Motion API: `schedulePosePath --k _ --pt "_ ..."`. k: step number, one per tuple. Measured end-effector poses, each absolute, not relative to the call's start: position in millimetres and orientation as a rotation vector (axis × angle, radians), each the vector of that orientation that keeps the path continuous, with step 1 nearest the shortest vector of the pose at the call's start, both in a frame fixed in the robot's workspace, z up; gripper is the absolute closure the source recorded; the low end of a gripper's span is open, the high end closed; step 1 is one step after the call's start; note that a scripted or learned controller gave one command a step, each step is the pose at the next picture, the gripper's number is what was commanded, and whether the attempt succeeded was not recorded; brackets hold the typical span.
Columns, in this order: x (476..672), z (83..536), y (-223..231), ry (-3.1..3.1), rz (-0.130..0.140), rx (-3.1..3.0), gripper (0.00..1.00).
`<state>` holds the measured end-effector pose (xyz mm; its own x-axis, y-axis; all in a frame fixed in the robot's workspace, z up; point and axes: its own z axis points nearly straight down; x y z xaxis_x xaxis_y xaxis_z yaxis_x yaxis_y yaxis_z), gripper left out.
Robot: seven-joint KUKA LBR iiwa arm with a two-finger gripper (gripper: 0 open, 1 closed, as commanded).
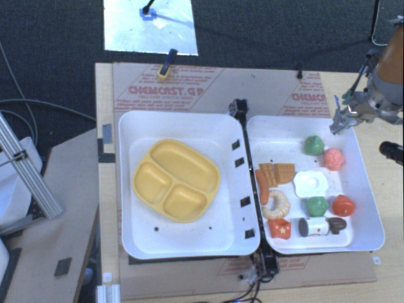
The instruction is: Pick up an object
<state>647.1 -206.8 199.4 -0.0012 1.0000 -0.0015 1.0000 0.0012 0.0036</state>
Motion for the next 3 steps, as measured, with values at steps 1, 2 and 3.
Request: schedulePosePath --k 1,2,3 --pt "669.7 174.9 -200.8 2.224 0.002 2.213 1.00" --pt "670.2 222.2 -206.4 2.219 0.007 2.212 1.00" --pt "669.3 219.1 -206.0 2.222 0.003 2.215 0.00"
